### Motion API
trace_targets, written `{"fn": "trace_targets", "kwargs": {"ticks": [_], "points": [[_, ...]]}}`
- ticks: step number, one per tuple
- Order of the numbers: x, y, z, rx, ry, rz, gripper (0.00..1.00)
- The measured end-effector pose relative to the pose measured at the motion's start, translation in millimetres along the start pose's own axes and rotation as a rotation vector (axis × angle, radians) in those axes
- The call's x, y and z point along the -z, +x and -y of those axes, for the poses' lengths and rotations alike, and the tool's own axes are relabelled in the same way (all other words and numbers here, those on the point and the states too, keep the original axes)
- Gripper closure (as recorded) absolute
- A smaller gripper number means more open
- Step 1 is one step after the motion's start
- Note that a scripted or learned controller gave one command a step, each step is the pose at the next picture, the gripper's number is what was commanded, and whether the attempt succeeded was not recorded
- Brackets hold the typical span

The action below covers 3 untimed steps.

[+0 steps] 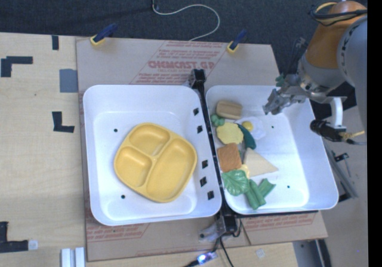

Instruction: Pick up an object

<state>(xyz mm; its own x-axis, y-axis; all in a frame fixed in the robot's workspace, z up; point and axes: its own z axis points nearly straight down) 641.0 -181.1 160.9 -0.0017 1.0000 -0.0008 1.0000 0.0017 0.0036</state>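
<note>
Grey arm (334, 45) reaching from right (orange-banded), gripper (273, 104) lowered

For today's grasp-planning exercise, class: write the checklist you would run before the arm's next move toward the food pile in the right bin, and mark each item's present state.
1. End effector above the right bin: ok.
2. End effector carrying nothing: ok.
3. Finger opening: cannot tell.
4. Bread roll exposed, nearest target: ok.
5. Green leaf, orange cracker and pale wedge separated: not ok, touching.
6. Yellow divided plate in left bin, clear of path: ok.
</note>
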Motion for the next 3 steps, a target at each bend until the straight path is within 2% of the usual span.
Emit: {"fn": "trace_targets", "kwargs": {"ticks": [1, 2, 3], "points": [[62.9, 0.2, 1.7, 0.000, 0.000, 0.000, 1.00], [63.3, 0.6, 1.5, -0.001, 0.004, 0.000, 1.00], [73.3, 49.2, 17.5, 0.003, 0.006, -0.002, 1.00]]}}
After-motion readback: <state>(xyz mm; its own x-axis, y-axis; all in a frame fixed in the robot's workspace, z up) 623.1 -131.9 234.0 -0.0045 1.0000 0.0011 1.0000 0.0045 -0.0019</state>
